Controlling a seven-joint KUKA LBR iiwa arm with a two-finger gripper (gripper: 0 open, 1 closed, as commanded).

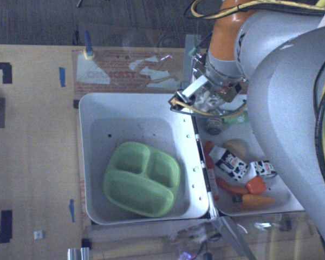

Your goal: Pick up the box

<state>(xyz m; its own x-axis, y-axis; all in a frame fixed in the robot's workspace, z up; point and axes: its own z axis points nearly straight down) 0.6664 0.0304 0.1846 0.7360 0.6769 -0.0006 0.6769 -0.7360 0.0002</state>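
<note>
The box (231, 164) is a small white carton with black cow-like patches and a dark top edge, lying tilted in the right bin (290, 202); a 2nd, smaller carton (263, 168) with the same black-and-white print lies just to its right; a red strip (208, 155) runs along the box's left side beside the bin's rim, a tan rounded thing (236, 145) sits just above it, and a red pepper-like toy (248, 187) and an orange carrot (255, 200) lie just below, so the box is hemmed in on every side; the wall between the 2 bins stands near its left; the left bin (92, 123) holds 1 green divided plate (142, 178), with bare floor along the bin's upper and left parts; the grey arm (284, 64) with its orange band (227, 28) covers much of the right bin's upper and right portions; the tool (206, 103) hangs over the shared rim of the 2 bins at their upper end, above the box and apart from it; whether its fingers are spread or closed cannot be told; the wooden tabletop (32, 161) stretches open to the left.
</note>
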